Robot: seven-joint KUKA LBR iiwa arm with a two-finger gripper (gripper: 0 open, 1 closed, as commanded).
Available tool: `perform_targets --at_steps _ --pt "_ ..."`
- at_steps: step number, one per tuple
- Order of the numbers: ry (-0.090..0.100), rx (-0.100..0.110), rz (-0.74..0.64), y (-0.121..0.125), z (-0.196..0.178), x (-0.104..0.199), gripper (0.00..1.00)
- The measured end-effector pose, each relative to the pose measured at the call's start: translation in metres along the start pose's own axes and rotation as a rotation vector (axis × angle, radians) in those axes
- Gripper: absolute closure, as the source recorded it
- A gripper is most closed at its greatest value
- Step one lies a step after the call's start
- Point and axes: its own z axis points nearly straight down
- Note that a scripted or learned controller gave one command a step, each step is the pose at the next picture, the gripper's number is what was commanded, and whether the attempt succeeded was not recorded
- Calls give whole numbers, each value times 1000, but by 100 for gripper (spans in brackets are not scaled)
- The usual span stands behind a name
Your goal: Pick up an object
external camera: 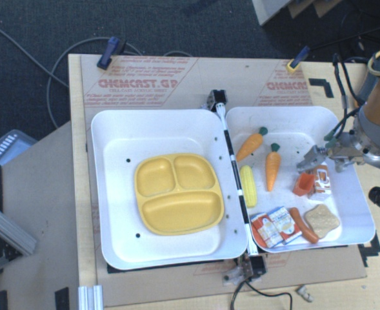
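Camera view: worktop (pixel 144 82) of brown board carries two shallow white bins side by side. Left bin (pixel 106 173) holds a yellow divided plate (pixel 179 193), three compartments, lying flat about mid-bin. Right bin (pixel 354 212) holds the toy food. Two carrots: one (pixel 250 144) tilted at the far left of the bin, the other (pixel 273 166) roughly upright just right of it, apart. Corn cob (pixel 248 185) lies along the left wall, near the divider between bins. Red-and-white packet (pixel 277 227) at the near left corner, sausage (pixel 302 225) just right of it and touching, bread slice (pixel 322 220) beside the sausage at the near edge. Orange-red item with a white label (pixel 309 183) sits mid-bin, exact type unclear. Gripper (pixel 317 157) enters from the right and hangs just over the far edge of that orange-red item; can't tell how far apart the fingers are, or whether they have hold of anything. Blue clamp (pixel 109 51) and yellow-blue clamp (pixel 298 58) at the far worktop edge.
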Motion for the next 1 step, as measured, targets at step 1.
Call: perform_targets --at_steps 1 --pt "-1 -2 -1 23 100 29 0"
